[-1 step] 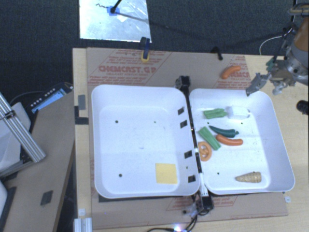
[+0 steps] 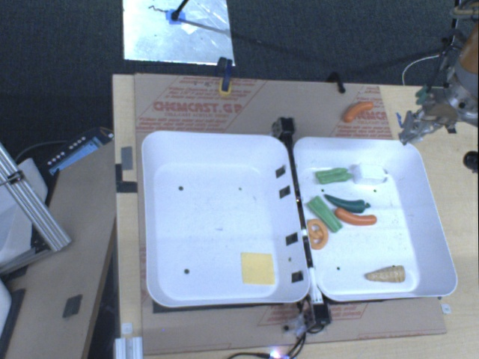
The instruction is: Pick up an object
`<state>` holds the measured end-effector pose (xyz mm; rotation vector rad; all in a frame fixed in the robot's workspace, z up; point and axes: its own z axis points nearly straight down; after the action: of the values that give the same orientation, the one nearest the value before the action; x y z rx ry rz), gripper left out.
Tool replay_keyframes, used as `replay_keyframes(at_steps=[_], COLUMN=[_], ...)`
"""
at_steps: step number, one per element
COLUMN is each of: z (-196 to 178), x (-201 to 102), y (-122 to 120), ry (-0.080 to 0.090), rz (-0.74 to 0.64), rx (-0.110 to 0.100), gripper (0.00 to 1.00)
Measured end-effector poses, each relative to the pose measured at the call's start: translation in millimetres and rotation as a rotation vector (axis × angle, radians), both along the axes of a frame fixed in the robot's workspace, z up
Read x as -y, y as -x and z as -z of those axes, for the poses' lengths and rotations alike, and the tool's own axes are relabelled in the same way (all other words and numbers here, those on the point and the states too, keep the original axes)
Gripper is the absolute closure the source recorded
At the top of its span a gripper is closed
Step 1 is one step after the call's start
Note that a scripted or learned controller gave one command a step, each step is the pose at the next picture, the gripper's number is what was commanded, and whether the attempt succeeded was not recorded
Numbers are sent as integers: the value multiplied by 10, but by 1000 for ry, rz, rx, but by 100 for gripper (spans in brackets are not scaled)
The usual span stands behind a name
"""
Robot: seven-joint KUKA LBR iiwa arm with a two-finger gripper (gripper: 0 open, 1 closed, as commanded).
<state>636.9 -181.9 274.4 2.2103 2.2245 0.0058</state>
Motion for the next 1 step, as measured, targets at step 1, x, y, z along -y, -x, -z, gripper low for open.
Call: replay_keyframes(at_steps=[1], z=[22], x=[-559], y=[14], ry=[-2], rz=[-2], rx=[-6], gripper=[100])
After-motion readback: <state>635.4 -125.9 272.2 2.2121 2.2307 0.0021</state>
